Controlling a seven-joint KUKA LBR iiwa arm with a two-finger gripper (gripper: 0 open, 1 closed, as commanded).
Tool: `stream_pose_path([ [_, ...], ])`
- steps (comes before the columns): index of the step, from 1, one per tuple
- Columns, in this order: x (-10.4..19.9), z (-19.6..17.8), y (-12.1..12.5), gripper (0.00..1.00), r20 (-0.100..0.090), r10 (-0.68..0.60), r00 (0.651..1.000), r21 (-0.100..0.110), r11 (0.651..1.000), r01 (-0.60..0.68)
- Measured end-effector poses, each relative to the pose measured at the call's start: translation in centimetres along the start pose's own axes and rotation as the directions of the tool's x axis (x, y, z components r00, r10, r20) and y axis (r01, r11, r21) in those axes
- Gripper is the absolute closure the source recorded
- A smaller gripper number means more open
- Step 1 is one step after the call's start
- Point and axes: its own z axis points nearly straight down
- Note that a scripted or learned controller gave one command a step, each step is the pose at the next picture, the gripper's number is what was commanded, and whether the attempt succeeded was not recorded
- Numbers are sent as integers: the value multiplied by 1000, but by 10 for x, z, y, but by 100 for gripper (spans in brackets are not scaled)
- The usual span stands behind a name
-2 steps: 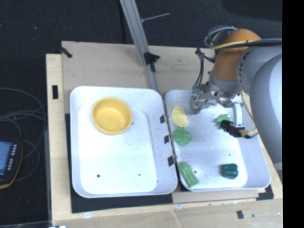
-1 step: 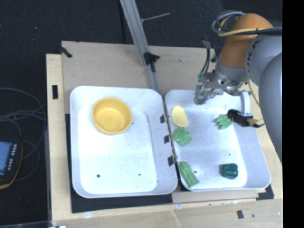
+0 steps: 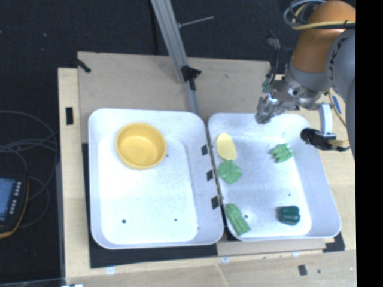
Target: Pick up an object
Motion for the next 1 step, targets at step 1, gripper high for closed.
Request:
stream_pose_path([
  [1, 0, -31, 1, 100, 0, -1, 1000, 1, 1000, 1],
])
